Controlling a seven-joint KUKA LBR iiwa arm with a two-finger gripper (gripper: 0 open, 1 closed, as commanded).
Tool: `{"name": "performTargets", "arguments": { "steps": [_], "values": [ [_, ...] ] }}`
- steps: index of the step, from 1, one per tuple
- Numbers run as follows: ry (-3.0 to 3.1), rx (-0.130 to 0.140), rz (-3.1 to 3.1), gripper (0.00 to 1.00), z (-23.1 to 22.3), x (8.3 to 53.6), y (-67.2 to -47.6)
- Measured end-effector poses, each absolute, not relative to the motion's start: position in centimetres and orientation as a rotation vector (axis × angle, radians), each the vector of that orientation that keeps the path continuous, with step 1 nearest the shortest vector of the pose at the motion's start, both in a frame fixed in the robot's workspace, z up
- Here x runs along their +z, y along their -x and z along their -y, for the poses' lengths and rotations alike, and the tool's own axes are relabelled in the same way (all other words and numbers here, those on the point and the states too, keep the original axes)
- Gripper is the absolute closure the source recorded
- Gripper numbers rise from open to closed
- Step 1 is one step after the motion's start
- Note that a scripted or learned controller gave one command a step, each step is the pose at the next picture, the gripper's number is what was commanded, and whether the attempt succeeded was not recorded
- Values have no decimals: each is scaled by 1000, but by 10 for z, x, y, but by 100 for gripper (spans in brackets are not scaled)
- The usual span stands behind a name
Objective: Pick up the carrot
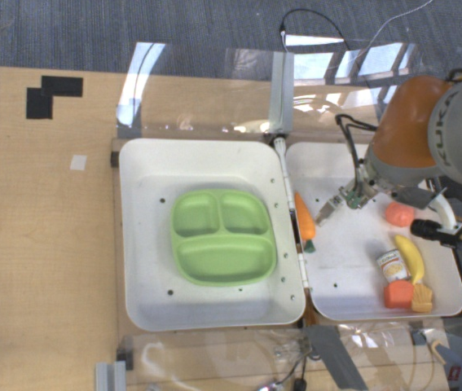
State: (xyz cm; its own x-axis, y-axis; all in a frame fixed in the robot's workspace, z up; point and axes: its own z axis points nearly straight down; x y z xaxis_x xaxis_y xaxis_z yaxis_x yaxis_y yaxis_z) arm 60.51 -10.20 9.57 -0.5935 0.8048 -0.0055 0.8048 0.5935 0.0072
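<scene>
Gripper (328, 210) hangs low in right bin (336, 287), just right of carrot (304, 221); finger spacing cannot be told.
Carrot lies along the bin's left wall, ungrasped. Green divided plate (222, 237) sits in left bin (145, 218). Banana (411, 257) near right wall.

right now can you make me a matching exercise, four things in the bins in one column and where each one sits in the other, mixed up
Things:
1. orange carrot with green tip
2. green three-compartment plastic plate
3. yellow banana
4. small pink rounded toy

Places:
A. middle of the left white bin
B. right white bin, against its left wall
C. right bin, upper right, near the arm
D. right bin, lower right, just above an orange block

Pairs: 1-B, 2-A, 3-D, 4-C
</scene>
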Motion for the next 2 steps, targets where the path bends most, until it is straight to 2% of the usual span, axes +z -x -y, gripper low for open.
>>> {"name": "performTargets", "arguments": {
  "steps": [1, 2],
  "values": [
    [-1127, 5, -2926, 0, 35, 186, -533],
    [-904, 5, -3001, 0, 18, 186, -552]
  ]
}}
